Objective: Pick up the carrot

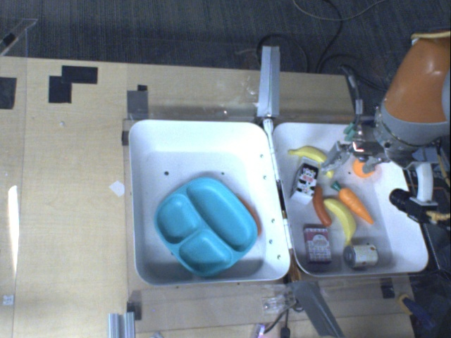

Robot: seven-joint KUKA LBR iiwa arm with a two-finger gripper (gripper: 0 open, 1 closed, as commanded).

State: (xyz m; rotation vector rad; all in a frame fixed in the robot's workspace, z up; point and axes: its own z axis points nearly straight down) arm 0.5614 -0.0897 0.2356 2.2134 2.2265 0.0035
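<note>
Two white bins sit side by side on a pale wooden tabletop, with dark carpet and a loose cable beyond. Left bin (141, 189) holds a blue divided plate (206, 224) that hides most of something orange-brown at its right rim. Right bin (416, 259) holds a small carton (305, 179), a banana (308, 153), a sausage (321, 208), another banana (343, 219), the carrot (354, 204) near its middle, a packet (318, 243) and a can (361, 255). Arm's gripper (356, 148) hangs over the far side, above an orange piece; whether the fingers are apart or together is unclear.
</note>
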